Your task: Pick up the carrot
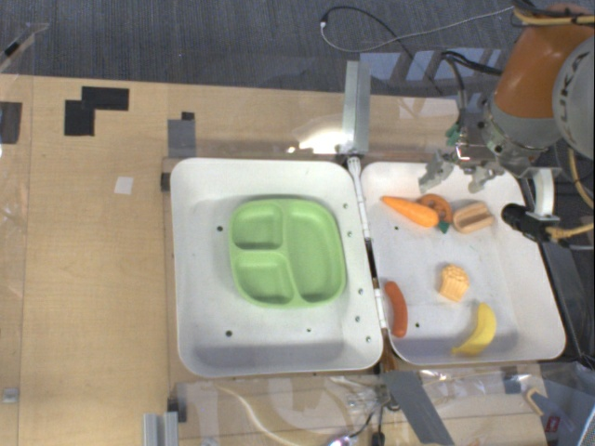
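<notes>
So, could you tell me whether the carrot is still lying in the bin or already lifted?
Still in the bin: the carrot lies flat on the right bin's floor, with the gripper open above and apart from it.

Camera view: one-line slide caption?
Open end effector poised over the right bin, just behind the carrot; green divided plate sits in the left bin.

So the surface (84, 277) is a light wood-look top with a few black patches near its upper left corner, and two shallow white bins sit on it side by side, edges touching. The left bin (200, 342) takes up the middle, the right bin (530, 333) sits by the right edge. Some cable (279, 426) trails along the front edge, below the bins.
</notes>
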`<state>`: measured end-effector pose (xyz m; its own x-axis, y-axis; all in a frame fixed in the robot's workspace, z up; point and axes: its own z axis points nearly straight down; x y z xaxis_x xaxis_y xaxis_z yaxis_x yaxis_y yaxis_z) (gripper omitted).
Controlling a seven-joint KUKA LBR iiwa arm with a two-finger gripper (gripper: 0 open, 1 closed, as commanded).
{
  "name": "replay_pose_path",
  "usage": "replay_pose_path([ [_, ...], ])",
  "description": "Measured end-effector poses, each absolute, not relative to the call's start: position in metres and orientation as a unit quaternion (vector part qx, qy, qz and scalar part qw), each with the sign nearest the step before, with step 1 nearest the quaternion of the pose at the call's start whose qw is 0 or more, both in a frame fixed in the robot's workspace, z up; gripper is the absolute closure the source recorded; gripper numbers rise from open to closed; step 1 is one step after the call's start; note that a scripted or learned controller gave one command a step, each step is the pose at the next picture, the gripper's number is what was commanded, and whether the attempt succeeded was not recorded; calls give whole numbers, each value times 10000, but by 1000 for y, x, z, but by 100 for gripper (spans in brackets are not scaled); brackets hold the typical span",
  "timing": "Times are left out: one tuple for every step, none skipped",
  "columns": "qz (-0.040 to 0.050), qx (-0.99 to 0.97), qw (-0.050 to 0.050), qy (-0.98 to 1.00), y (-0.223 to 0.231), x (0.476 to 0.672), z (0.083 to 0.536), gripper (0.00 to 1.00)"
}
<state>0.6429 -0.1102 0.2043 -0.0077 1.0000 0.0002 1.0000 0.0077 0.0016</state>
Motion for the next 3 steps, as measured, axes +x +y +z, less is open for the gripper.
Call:
replay_pose_path([
  [25, 6781, 34, 7350, -106, 669, 97, 0],
  [18, 6817, 27, 7316, -160, 671, 103, 0],
  [33, 5968, 51, 8024, -117, 626, 89, 0],
])
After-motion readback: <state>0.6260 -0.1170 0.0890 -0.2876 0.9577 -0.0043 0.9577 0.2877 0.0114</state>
